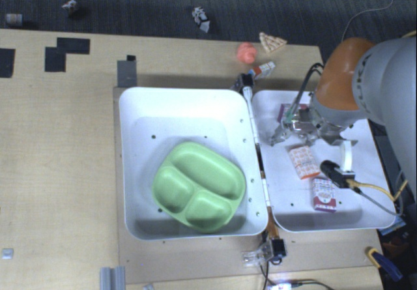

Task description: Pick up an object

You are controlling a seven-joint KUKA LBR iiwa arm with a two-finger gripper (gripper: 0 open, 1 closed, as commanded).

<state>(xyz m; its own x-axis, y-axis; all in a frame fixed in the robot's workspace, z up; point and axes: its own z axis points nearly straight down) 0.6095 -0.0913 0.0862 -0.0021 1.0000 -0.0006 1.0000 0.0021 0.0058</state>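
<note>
Left bin (130,152): holds one green divided plate (199,184), glossy, with rounded corners and three moulded compartments. It sits tilted toward the bin's near right corner.

Right bin (371,210): holds a pale packet with red print (303,161) near the centre, lying flat, and a small red-and-white carton (324,194) nearer the front edge. A purple-edged item (287,113) lies partly under the arm at the far side.

Gripper (306,132): positioned low over the right bin's far half, just behind the pale packet. Whether it is spread or closed cannot be determined. No object is seen between them.

A pink ball (246,53) rests on the bench behind the bins.
</note>
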